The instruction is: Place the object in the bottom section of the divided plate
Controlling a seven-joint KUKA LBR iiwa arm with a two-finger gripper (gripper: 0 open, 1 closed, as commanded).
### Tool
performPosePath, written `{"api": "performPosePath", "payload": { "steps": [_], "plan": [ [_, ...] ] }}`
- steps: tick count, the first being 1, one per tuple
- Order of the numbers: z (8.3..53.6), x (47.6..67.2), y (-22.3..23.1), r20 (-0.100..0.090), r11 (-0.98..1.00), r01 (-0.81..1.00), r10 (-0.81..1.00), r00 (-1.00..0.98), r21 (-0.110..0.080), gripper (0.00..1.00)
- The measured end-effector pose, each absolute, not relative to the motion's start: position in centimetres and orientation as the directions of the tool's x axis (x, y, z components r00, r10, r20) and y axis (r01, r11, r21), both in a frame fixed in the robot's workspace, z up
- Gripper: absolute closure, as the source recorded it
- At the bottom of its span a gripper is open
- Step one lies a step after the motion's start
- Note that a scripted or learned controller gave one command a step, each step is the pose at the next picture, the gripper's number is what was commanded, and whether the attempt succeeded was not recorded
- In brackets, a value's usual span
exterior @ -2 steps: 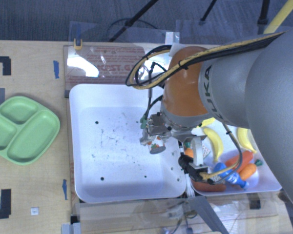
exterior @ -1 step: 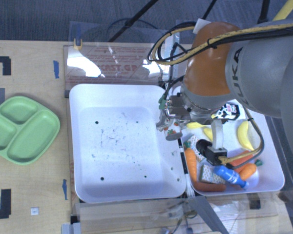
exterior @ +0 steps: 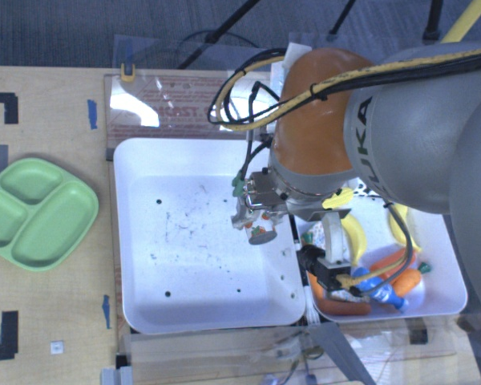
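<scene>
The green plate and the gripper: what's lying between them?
In the camera view, between the green plate and the gripper lie bare wooden bench and the scuffed floor of the left white bin, with no objects on that stretch.

The big grey robot arm (exterior: 421, 127) has smooth rounded casings, with dark "KU" lettering showing on its side. A glossy orange band (exterior: 317, 107) wraps it above the wrist. Black and yellow cables (exterior: 248, 87) loop off the band. Below sits a small metal tool (exterior: 255, 215) with green and red bits.
</scene>
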State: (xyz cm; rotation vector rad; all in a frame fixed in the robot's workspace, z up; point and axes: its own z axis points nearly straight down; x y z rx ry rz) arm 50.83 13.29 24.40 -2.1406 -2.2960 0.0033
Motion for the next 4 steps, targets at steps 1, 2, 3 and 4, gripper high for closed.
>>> {"api": "performPosePath", "payload": {
  "steps": [1, 2, 3, 4],
  "plan": [
    [24.1, 56.7, 15.3, -0.001, -0.313, 0.950, 0.950, 0.313, 0.000, 1.00],
    [14.3, 58.2, 19.5, -0.003, -0.425, 0.905, 0.905, 0.425, -0.004, 1.00],
    [9.4, 63.3, 22.8, 0.004, -0.377, 0.926, 0.926, 0.377, 0.004, 1.00],
    [10.4, 63.3, 23.0, 0.003, -0.372, 0.928, 0.928, 0.372, 0.005, 1.00]
  ]
}}
